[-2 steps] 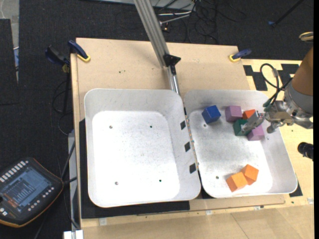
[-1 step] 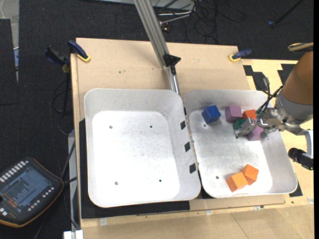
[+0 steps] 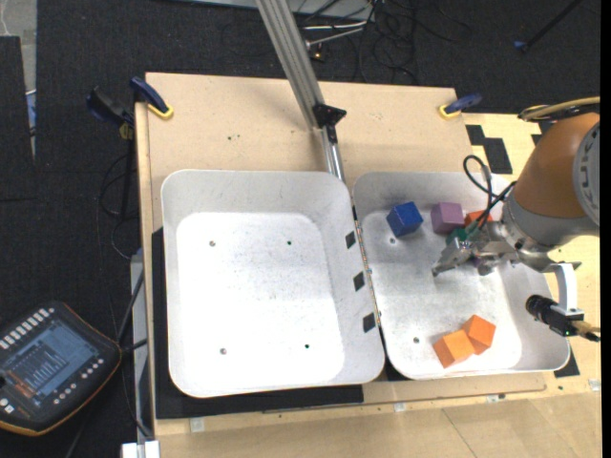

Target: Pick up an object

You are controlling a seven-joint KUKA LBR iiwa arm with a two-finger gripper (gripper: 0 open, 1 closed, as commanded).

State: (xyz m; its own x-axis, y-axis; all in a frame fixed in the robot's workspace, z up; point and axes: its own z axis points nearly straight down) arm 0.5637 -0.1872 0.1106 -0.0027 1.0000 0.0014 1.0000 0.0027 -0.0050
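In the right bin (image 3: 410, 356) lie a blue cube (image 3: 404, 218) and a purple cube (image 3: 446, 218) near the back, and two orange blocks (image 3: 465, 341) touching each other near the front. A small orange-red piece (image 3: 475, 218) peeks out beside the arm, just right of the purple cube. My gripper (image 3: 461, 258) hangs low over the middle of the right bin, right of the blue cube and just in front of the purple one. Nothing shows between its fingers.
The left bin (image 3: 253, 280) sits beside the right one, joined by black clips along the shared edge. A slanted metal pole (image 3: 296, 55) crosses the back of the bench. Clamps (image 3: 153, 98) hold the board corners. A teach pendant (image 3: 48, 365) lies at lower left.
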